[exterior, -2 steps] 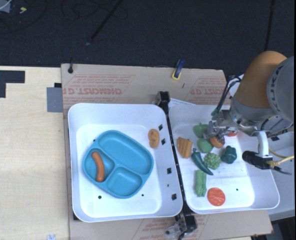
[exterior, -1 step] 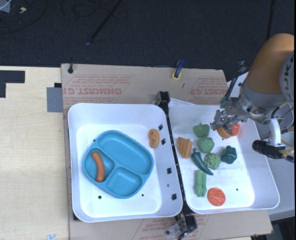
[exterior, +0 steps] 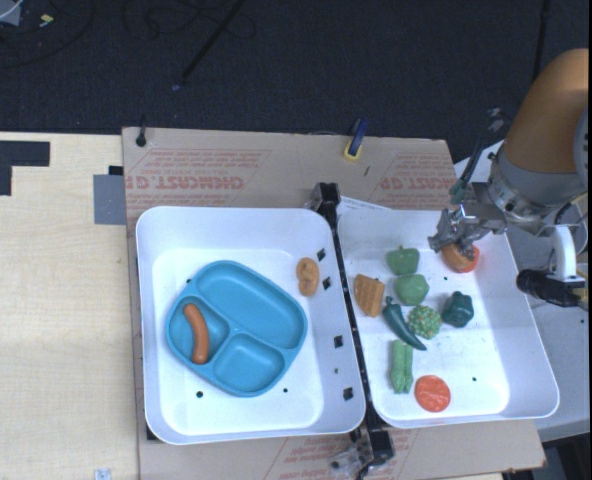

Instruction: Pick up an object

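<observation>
My gripper [exterior: 457, 240] hangs over the upper right part of the right bin [exterior: 521, 353]. Directly beneath it lies a small orange-red fruit [exterior: 464, 260], partly covered by the gripper; whether it is gripped cannot be made out. To the left in the same bin are a green pepper [exterior: 403, 260], a round green fruit [exterior: 411, 288], an orange piece [exterior: 369, 294], a dark green chili [exterior: 403, 326], a broccoli floret [exterior: 424, 320] and a dark teal pepper [exterior: 457, 309]. Nearer the front lie a green cucumber [exterior: 402, 365] and a red tomato [exterior: 433, 393].
The left bin [exterior: 166, 243] holds a blue divided plate [exterior: 256, 313] with a sausage [exterior: 197, 332] in one compartment, and a small orange item [exterior: 308, 276] by its right wall. A raised divider [exterior: 338, 308] separates the bins. A blue-yellow clip [exterior: 355, 139] sits behind them.
</observation>
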Robot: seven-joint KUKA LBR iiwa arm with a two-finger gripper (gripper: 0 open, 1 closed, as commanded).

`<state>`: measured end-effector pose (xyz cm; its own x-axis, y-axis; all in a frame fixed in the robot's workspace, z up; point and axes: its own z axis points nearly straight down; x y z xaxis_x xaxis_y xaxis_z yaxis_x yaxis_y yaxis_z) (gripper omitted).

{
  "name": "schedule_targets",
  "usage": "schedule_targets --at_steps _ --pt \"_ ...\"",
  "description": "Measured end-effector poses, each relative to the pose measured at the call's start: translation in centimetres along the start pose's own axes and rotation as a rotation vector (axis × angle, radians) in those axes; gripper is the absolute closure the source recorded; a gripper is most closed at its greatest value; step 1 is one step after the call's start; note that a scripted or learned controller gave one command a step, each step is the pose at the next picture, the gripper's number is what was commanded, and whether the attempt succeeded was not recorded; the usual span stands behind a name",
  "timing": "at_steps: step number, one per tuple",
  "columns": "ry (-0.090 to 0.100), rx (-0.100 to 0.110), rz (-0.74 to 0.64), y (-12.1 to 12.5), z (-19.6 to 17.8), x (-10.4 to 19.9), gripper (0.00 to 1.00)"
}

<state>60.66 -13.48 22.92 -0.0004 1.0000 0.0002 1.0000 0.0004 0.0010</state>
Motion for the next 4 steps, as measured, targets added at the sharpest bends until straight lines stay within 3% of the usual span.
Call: schedule_targets --at_steps 1,2,3,4 --pt "0.002 0.004 -0.003 -1.3 -0.9 5.2 1.0" --pt "0.002 0.007 -0.002 -2.3 1.2 10.4 1.0" --pt "0.001 0.002 0.0 -1.7 -0.8 10.5 1.0" --pt "-0.001 0.004 -0.003 -0.9 0.3 10.6 1.0"
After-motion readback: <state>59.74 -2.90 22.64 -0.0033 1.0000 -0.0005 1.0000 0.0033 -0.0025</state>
